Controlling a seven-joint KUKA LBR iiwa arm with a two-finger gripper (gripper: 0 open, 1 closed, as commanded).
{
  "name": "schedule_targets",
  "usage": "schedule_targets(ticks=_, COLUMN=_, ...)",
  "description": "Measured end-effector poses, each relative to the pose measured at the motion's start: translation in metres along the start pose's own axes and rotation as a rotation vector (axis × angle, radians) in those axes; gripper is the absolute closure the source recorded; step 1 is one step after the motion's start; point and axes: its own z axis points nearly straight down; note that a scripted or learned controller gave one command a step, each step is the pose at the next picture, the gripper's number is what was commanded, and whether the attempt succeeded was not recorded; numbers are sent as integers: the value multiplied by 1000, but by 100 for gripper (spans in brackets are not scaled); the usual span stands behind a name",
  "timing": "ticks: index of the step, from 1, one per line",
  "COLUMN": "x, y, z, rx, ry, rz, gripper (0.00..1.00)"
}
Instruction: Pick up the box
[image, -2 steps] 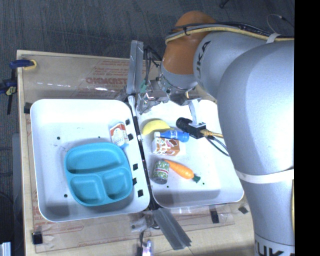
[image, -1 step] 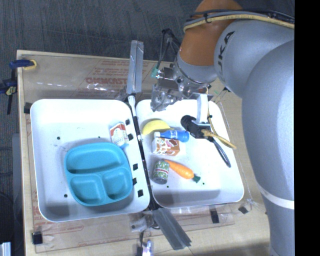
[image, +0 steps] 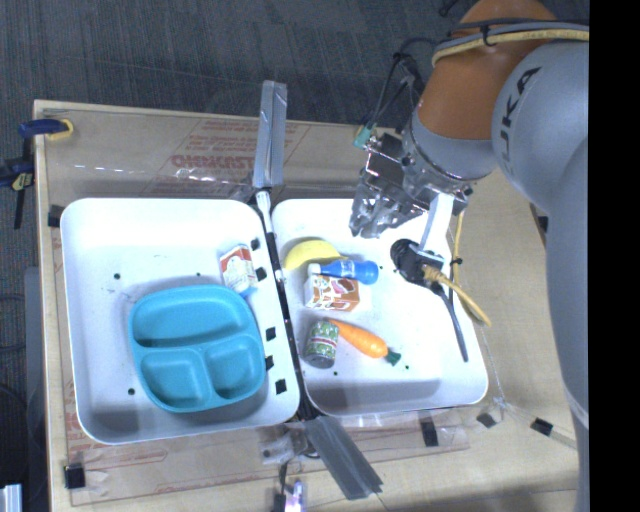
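gripper (image: 376, 220) hangs over the far end of the bin on the right (image: 470, 370) — its jaws are a little apart and point down, with nothing between them. the grey arm (image: 545, 110) with its orange band comes in from the right side. the orange box (image: 332, 293) sits in the middle of that bin, nearer to us than the gripper and not touching it. a blue and white bottle (image: 347, 269) lies just behind the box, touching it, and a yellow banana (image: 308, 250) lies behind the bottle, close to the wall between the bins. in front of the box is a green can (image: 322, 342), with a carrot (image: 362, 341) lying right beside it. in the bin on the left (image: 90, 230) there is a big blue tray (image: 195, 345) with three parts, and a small red and white box (image: 236, 268) sits by the middle wall — well away from the gripper.
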Motion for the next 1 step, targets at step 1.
schedule_targets(ticks=1, x=-12, y=10, z=-39, rx=2, ry=0, rz=329, gripper=100)
